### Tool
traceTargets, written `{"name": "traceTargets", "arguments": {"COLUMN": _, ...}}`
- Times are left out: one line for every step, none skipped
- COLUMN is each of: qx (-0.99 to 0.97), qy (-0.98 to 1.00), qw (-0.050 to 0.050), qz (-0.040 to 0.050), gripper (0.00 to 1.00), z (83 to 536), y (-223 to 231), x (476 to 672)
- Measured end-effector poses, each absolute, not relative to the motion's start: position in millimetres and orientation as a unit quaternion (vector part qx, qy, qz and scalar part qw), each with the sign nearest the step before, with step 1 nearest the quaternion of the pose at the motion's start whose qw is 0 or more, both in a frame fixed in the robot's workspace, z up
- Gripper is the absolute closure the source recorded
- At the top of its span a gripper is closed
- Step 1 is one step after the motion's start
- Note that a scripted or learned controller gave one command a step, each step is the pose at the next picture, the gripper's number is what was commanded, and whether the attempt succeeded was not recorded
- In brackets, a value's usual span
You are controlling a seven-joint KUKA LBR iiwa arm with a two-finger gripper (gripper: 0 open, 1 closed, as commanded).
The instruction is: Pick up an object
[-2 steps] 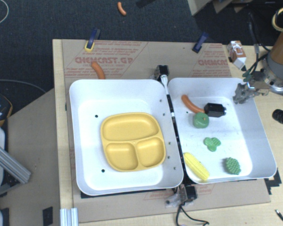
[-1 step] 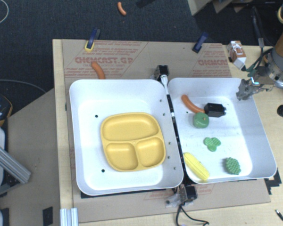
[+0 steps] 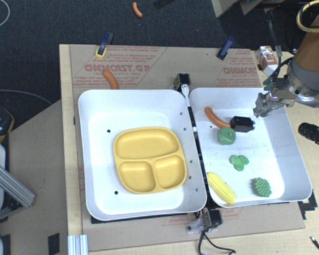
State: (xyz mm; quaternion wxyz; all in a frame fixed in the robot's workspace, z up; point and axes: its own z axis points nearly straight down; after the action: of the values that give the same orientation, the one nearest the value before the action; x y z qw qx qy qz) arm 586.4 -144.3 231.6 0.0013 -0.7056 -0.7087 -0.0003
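We looked down on a cardboard-topped bench point(image 3: 149, 62) bearing two shallow white bins side by side. The left bin point(image 3: 93, 142) held a yellow plate point(image 3: 149, 159) with three compartments, lying near its middle. The right bin point(image 3: 287, 158) held the smaller things: an orange carrot point(image 3: 217, 118) at the far left, a black block point(image 3: 242, 124) just right of it, a green apple point(image 3: 226, 136) just nearer than both, a small green broccoli piece point(image 3: 238, 162) near the middle, a yellow corn cob point(image 3: 221, 187) at the near left edge, and a knobbly green toy point(image 3: 261, 187) at the near right. The grey arm point(image 3: 308, 73) reached in from the right, and its gripper point(image 3: 261, 108) hung over the bin's far right part, right of the black block and apart from it. We could not tell how far the claw was open; we saw nothing held in it.
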Motion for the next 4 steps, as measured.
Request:
{"name": "traceTargets", "arguments": {"qx": -0.705, "qy": -0.709, "qw": 0.002, "qz": -0.0003, "gripper": 1.0, "z": 230, "y": -85, "x": 570.2}}
{"name": "traceTargets", "arguments": {"qx": -0.705, "qy": -0.709, "qw": 0.003, "qz": 0.0, "gripper": 1.0, "z": 218, "y": -29, "x": 562.1}}
{"name": "traceTargets", "arguments": {"qx": -0.705, "qy": -0.709, "qw": 0.002, "qz": 0.0001, "gripper": 1.0, "z": 211, "y": 27, "x": 556.4}}
{"name": "traceTargets", "arguments": {"qx": -0.705, "qy": -0.709, "qw": 0.0, "qz": -0.0021, "gripper": 1.0, "z": 230, "y": 75, "x": 553.8}}
